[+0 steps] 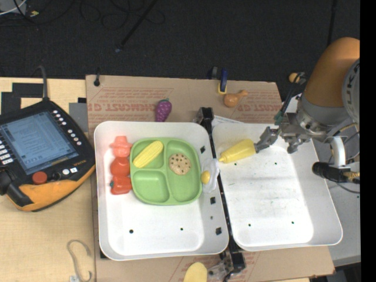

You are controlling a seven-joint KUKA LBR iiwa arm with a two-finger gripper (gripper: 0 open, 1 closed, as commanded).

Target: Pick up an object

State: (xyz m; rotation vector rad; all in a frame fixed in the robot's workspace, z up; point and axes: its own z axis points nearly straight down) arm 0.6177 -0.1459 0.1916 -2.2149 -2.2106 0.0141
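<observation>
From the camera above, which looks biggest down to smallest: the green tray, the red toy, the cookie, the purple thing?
1. Green tray
2. Red toy
3. Cookie and purple thing look alike in size; the purple one lies farther back, so no ranking.

A wooden bench (35, 239) is carrying a cardboard sheet (147, 98) under two white bins (153, 239), with a teach pendant (41, 151) sitting at left.

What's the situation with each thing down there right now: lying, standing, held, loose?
yellow bottle: lying on its side in the right bin, its tip at the pincer
green tray: flat in the left bin
corn cob: lying in a tray compartment
cookie: flat in another tray compartment
red figure: lying beside the tray
purple grapes: loose on the cardboard behind the bins
</observation>
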